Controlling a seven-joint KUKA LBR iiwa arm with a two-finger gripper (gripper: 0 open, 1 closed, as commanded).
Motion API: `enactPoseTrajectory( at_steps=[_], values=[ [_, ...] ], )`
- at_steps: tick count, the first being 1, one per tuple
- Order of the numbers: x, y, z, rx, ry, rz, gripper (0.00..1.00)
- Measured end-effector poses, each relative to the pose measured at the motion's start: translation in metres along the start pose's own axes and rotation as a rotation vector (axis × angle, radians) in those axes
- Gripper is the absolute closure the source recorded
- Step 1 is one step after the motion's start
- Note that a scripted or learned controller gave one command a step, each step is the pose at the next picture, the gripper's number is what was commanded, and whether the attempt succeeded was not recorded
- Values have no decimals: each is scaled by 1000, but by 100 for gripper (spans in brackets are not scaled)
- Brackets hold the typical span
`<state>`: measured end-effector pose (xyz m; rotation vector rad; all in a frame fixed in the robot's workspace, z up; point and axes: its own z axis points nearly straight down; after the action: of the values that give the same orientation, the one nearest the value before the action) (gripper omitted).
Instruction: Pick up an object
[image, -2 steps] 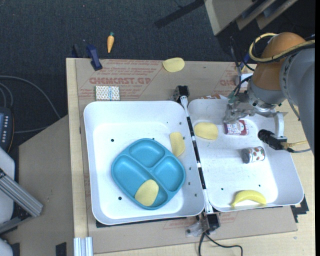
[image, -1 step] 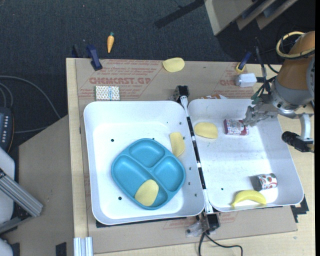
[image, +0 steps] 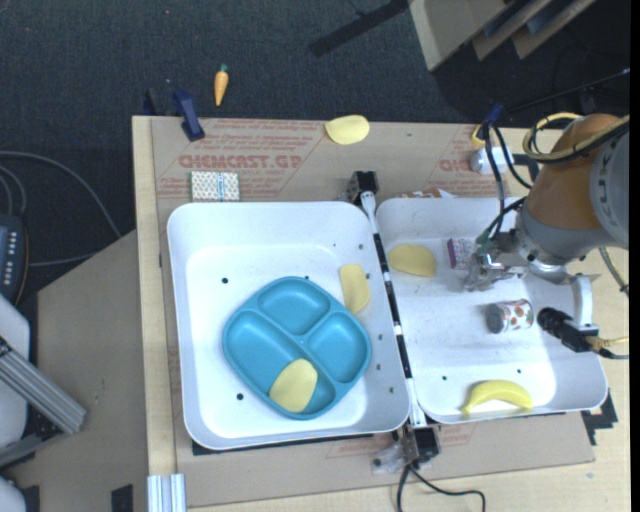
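Gripper (image: 483, 268) lowered in right bin (image: 440, 385), positioned for a grasp; jaw state indiscernible; small can (image: 509, 317) just below-right.

this looks like a robotics lab or test cell. a brown bench top (image: 300, 150) printed with red lettering bears two shallow white bins (image: 200, 240), clipped together along a black seam. play items lie about: a blue divided plate (image: 295, 335), a toy banana (image: 497, 396), a small toy carrot (image: 221, 86) on the dark carpet. loose cables (image: 60, 190) trail at the left, and aluminium framing (image: 40, 390) stands beside the bench.
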<state>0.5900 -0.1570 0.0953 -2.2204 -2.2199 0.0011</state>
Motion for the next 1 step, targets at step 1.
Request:
enactPoseTrajectory(
  at_steps=[1],
  values=[
    [0, 0, 0, -1, 0, 0, 0]
  ],
)
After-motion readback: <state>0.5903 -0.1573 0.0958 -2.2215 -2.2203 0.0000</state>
